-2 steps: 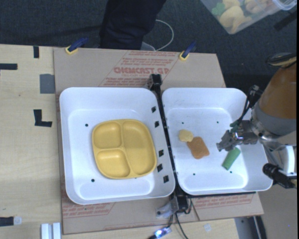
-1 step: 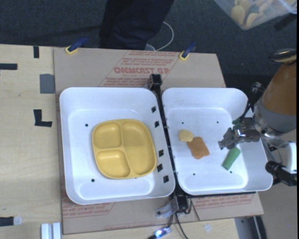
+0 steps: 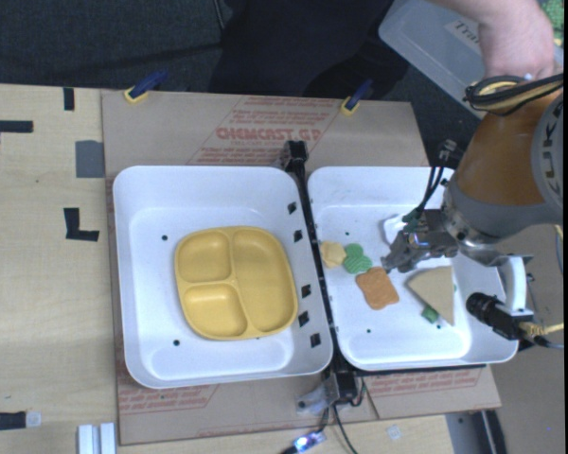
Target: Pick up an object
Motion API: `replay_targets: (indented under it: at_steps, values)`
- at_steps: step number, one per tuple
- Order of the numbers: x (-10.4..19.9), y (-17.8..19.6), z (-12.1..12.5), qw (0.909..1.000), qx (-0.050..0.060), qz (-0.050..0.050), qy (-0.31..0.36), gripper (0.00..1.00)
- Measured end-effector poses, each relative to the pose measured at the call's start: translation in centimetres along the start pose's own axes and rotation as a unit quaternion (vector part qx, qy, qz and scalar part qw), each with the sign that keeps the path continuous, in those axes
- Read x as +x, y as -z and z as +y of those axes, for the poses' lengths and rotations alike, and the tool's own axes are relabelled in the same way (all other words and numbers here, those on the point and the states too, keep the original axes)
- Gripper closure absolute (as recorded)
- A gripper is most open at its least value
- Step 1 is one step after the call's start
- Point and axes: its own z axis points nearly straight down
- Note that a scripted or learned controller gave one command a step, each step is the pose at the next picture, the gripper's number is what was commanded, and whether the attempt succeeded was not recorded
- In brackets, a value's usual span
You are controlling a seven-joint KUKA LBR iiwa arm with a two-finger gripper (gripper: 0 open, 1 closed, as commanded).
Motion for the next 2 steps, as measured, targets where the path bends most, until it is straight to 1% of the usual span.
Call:
replay_targets:
  at_steps: [1,2]
  values:
    - [4.9,-1.5,1.4,1.0000,0.001,-0.001,-0.001,1.00]
    - [10.1,-2.3,3.4,1.0000,0.001,-0.001,0.000,1.00]
